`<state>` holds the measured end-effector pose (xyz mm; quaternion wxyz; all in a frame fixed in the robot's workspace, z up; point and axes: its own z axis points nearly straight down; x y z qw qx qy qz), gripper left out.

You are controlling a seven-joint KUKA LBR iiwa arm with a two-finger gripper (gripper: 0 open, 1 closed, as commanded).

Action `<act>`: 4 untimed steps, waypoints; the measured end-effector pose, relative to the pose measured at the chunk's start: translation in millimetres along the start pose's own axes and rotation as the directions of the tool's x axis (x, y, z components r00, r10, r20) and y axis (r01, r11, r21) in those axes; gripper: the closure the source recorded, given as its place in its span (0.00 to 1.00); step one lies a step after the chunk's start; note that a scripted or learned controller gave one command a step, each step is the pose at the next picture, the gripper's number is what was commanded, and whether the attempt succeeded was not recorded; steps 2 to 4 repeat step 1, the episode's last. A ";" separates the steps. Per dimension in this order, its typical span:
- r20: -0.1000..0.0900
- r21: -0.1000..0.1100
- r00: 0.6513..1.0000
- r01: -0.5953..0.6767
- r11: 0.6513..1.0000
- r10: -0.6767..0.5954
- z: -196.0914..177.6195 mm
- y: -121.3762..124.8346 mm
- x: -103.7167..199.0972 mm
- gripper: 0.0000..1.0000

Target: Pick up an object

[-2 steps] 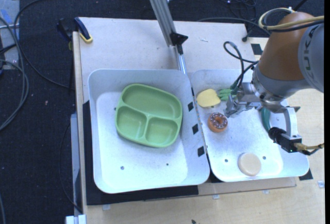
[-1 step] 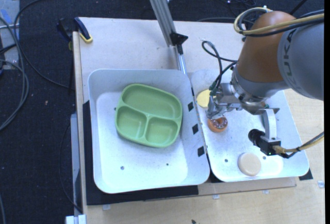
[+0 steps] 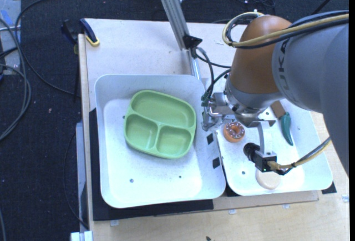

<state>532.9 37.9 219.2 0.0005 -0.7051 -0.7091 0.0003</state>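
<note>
My gripper (image 3: 209, 118) hangs low over the left edge of the right bin (image 3: 310, 179), below the arm's orange band (image 3: 260, 45); the bulky wrist hides most of it. Just right of it an orange, doughnut-like ring (image 3: 234, 131) lies on the bin floor, apart from the gripper. A slim green object (image 3: 287, 127) lies farther right. A beige round piece (image 3: 269, 180) rests near the bin's front edge. A brown item (image 3: 277, 108) peeks out from under the arm. I see nothing held in the gripper.
The left bin (image 3: 150, 179) holds a light green divided plate (image 3: 161, 124). A slanted metal rail (image 3: 172, 4) rises behind the bins. A black cable connector (image 3: 256, 155) dangles from the arm over the right bin. Dark floor with cables surrounds the bench.
</note>
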 end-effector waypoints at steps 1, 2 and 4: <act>-0.001 -0.001 1.000 0.002 1.000 -0.002 4.5 4.6 54.4 1.00; -0.001 -0.001 1.000 0.002 1.000 -0.002 4.5 4.6 54.4 1.00; -0.001 -0.001 1.000 0.002 1.000 -0.002 4.5 4.6 54.4 1.00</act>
